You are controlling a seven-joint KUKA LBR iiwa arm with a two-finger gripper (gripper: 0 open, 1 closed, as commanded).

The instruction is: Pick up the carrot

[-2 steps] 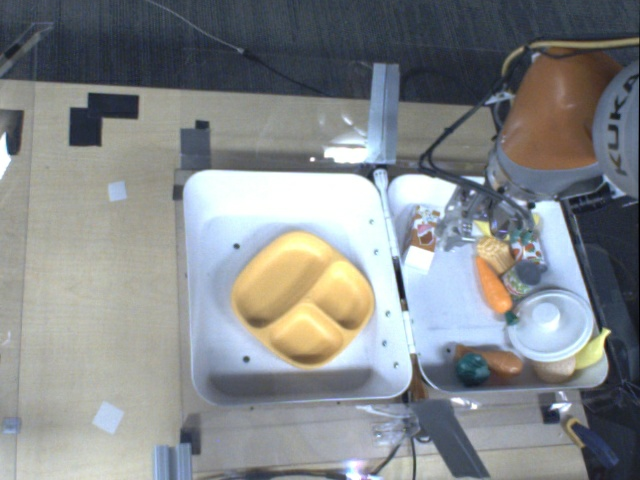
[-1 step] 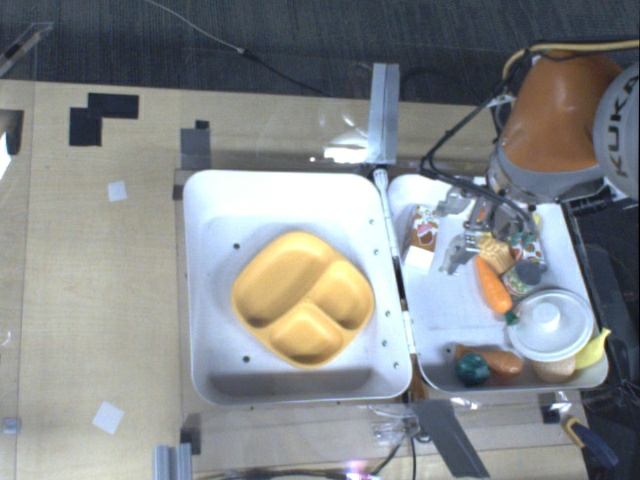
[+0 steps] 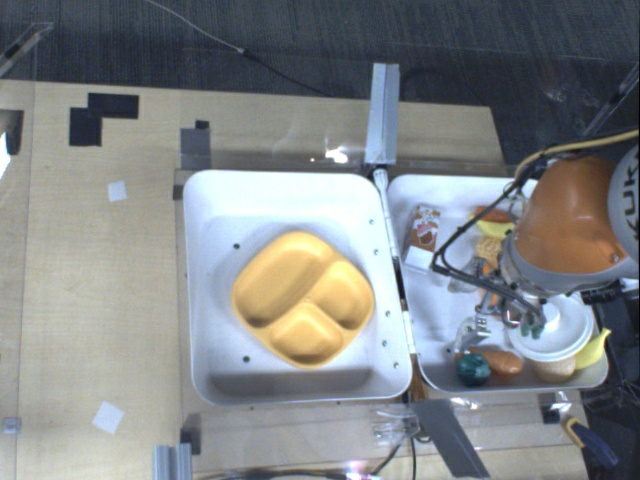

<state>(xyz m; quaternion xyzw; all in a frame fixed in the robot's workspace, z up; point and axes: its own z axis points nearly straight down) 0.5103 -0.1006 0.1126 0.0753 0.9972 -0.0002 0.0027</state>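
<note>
The carrot (image 3: 503, 364), an orange body with a dark green end at its left, lies at the front of the right bin (image 3: 432, 368). My gripper (image 3: 472, 334) hangs just above and slightly left of it, under the orange-banded wrist (image 3: 565, 218). The view shows nothing held in the gripper. The arm hides part of the bin's right half.
A yellow divided plate (image 3: 300, 296) sits in the left bin (image 3: 210, 268). In the right bin are a brown packet (image 3: 425, 228), a white cup (image 3: 555, 336), a banana (image 3: 597, 346), a yellow item (image 3: 492, 226) and a beige piece (image 3: 553, 370) beside the carrot.
</note>
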